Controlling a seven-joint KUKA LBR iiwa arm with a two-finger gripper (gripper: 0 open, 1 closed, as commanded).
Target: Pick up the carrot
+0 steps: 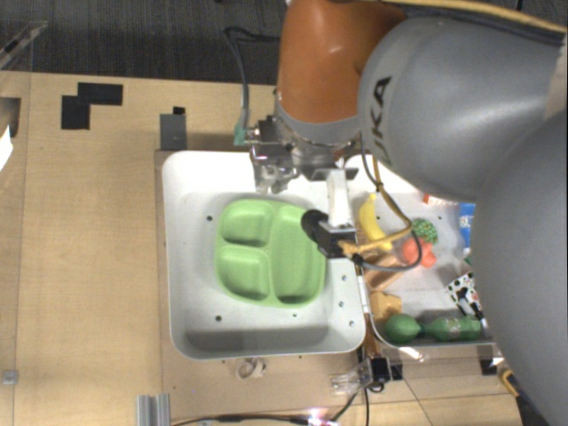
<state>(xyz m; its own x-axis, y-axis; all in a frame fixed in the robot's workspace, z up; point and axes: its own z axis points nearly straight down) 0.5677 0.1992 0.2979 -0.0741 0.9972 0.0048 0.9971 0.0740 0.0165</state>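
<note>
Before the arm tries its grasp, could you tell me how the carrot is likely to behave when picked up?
The carrot looks like a small moulded toy, so it is probably stiff and light. Its rounded orange body may well roll or slip when pinched. It lies close to the banana, so a push could nudge both.

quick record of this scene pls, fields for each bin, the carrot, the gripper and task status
left bin: white, holds a green divided plate
right bin: white, partly covered by the arm, holds several toy foods
carrot: orange, lying in the right bin next to the banana
other items: round green fruit and long green vegetable at the right bin's near edge
gripper: over the far edge of the left bin, apart from the carrot
task status: carrot not picked up
</note>
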